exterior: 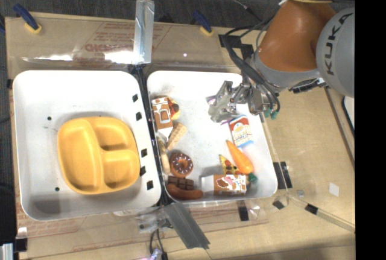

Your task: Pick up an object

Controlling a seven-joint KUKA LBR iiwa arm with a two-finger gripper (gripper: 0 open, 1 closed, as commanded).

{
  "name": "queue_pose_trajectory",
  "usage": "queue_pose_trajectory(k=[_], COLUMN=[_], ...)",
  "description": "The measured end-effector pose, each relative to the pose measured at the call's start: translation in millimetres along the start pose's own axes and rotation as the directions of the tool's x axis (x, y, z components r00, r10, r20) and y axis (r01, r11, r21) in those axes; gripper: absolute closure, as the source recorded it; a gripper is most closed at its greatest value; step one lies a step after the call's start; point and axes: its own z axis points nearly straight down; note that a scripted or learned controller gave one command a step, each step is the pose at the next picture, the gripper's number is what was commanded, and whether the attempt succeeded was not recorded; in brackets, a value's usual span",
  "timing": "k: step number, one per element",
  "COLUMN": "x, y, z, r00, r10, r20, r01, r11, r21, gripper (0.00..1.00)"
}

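My gripper (221,104) hangs over the upper right part of the right bin (199,81), its metal fingers pointing left and down. Nothing shows between the fingers. Just below it lies a small white carton (240,131) with a red top. An orange carrot (240,158) lies under that. A bottle (225,183) with a brown label rests along the bin's front wall. At the bin's left side are a toy gingerbread house (161,113), a waffle cone (175,134), a chocolate doughnut (180,163) and a sausage (184,193).
The left bin (30,90) holds a yellow divided tray (98,153). A metal bracket (144,29) stands upright behind the divide between the bins. Blue clips (28,18) hold the sheet at the back edge. The arm's orange band (295,35) looms at the upper right.
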Motion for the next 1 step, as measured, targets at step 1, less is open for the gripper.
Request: queue_pose_trajectory(k=[1], x=[2.4], y=[-1.9], z=[4.6], r00=[1.0], r10=[0.003], r20=[-0.01], r01=[-0.003], r11=[1.0], r21=[0.0], gripper=[0.0])
